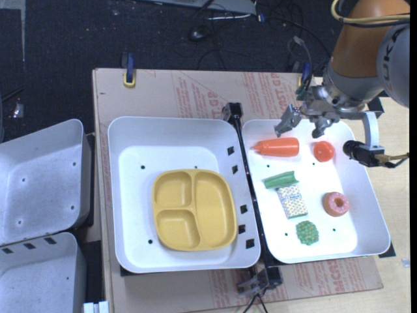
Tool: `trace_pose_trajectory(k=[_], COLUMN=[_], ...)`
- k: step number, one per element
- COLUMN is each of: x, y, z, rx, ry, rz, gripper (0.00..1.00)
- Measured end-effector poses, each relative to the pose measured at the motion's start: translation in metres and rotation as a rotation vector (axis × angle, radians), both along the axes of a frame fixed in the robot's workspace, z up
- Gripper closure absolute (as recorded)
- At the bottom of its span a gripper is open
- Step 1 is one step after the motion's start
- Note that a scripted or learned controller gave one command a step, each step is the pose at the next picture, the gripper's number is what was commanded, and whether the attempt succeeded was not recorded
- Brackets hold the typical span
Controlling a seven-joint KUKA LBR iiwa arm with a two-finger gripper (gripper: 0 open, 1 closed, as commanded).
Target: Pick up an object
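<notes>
My gripper hangs over the back of the right bin, open, with nothing between its fingers. Just below it lies an orange carrot, and a small red tomato sits to the carrot's right. Further forward in the same bin are a green pepper piece, a patterned packet, a pink doughnut and a green broccoli piece.
The left bin holds a yellow divided plate. A black divider runs between the two bins. Grey trays lie off the bench at the left. A black fitting sticks out beside the tomato.
</notes>
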State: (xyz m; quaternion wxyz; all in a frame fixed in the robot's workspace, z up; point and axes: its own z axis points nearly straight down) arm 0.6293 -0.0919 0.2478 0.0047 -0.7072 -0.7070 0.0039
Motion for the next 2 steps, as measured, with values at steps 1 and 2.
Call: trace_pose_trajectory(k=[1,2], x=[0.002,0.005], y=[0.000,0.002], z=[0.007,-0.037], rx=[-0.001,-0.001], ry=[-0.012,-0.008], rz=[0.002,0.000], gripper=[0.00,0.00])
